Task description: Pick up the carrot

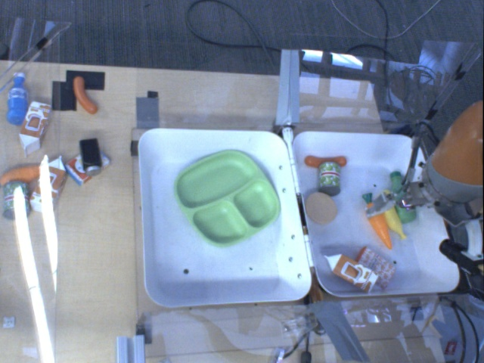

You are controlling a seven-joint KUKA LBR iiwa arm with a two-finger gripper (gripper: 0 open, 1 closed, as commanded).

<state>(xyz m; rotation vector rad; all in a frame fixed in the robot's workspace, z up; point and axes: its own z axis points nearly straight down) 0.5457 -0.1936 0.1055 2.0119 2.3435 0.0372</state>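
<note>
Grey arm [458, 195] with a broad orange band above the wrist

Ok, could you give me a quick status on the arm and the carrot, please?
Gripper low in right bin, at the carrot's top. Carrot lying flat on bin floor, not lifted. Yellow toy and green toy crowd its right side.

The divided tray [227, 197] lies in the left bin [155, 278]. In the right bin [446, 282], the carrot [380, 230] lies near the right edge, the carton [354, 272] near the front edge.
</note>
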